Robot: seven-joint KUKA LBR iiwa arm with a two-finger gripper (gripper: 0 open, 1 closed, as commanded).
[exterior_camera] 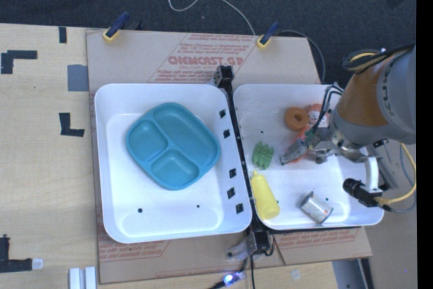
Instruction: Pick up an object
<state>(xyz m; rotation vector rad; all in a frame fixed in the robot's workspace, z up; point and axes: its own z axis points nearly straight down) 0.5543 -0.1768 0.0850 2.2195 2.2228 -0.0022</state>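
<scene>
Beside one plate (173,145), perhaps four objects (264,195).

We look down from one fixed camera above the tabletop (40,166), tilted at a slant. Both white bins, left bin (108,166) and right bin (270,98), sit mid-frame at moderate range. The arm (372,105) enters from our right edge; dark floor lies beyond.

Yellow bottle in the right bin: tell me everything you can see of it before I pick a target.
The yellow bottle looks like smooth plastic, a squeeze type with a narrower end pointing up the view. It lies on its side along the left wall of the right bin, near the front corner. The green object sits just above its narrow end. The gripper is apart from it.
</scene>
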